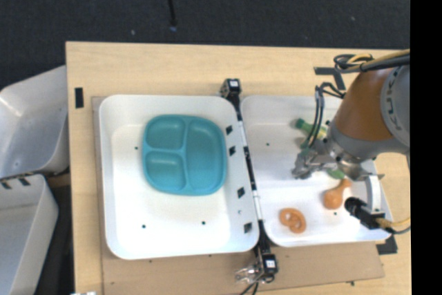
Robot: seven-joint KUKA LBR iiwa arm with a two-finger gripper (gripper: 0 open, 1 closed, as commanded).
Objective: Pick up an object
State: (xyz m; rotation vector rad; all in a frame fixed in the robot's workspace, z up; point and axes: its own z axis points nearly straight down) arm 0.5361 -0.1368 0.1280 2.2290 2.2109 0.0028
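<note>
The counter of pale wood carries two shallow white plastic bins side by side. The left bin holds a teal three-compartment plastic plate, lying flat near its centre, well apart from the arm's work.

The right bin holds the candidate objects. An orange pretzel-shaped toy lies near that bin's front edge, clear of the walls. An orange pear-shaped piece lies toward the front right corner, just beside the arm's wrist. A small green item sits nearer the back edge; its shape is too small to identify.

The pincer is low over the middle of the right bin, the grey and orange arm leaning in from the right edge. It appears to hang between the green item and the pretzel toy, touching neither. How far it is open cannot be told, and nothing is visibly held.

Judgement: the pick is not yet made; the pretzel toy, lying in the open, seems the easiest target.
</note>
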